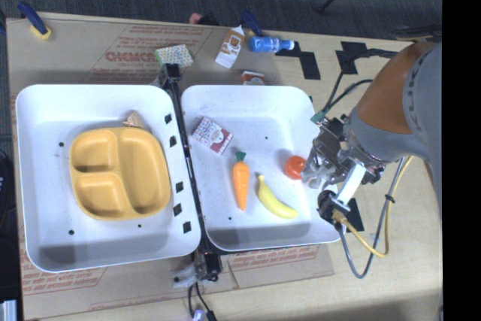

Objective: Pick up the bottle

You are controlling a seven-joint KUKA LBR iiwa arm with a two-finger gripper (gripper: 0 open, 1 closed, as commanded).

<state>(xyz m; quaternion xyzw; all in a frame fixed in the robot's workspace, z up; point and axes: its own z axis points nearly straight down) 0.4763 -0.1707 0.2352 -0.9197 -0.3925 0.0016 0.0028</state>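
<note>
Two white bins sit side by side on the table [391,267]. Left bin [37,237] holds one yellow divided plate [119,171]. Right bin [255,105] holds one carrot [240,184], one banana [276,199], one small carton [211,134] and one red-capped bottle [296,166] at the jaws [316,171] on its right edge; whether they grip is unclear.

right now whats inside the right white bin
The right white bin holds an orange toy carrot, a yellow toy banana, a small red-and-white carton and a red object. The pincer covers the red object's right side.
</note>
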